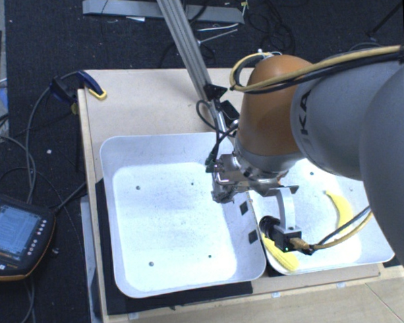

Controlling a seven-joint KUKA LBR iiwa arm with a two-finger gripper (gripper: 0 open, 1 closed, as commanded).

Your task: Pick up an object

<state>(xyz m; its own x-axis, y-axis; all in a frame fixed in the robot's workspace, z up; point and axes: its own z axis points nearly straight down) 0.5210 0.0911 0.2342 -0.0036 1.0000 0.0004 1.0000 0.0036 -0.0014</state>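
Toward the right of the view's right bin (336, 249) lies a yellow banana (340, 208), well apart from the gripper (230, 186), which hangs over the bins' shared edge; I cannot tell whether the gripper is open or closed. The banana looks light, stiff and smooth, probably plastic, so a pinch across its middle seems best. Its curved long axis runs from upper left to lower right.

1 overhead camera, aslant above 2 bins (171, 220)
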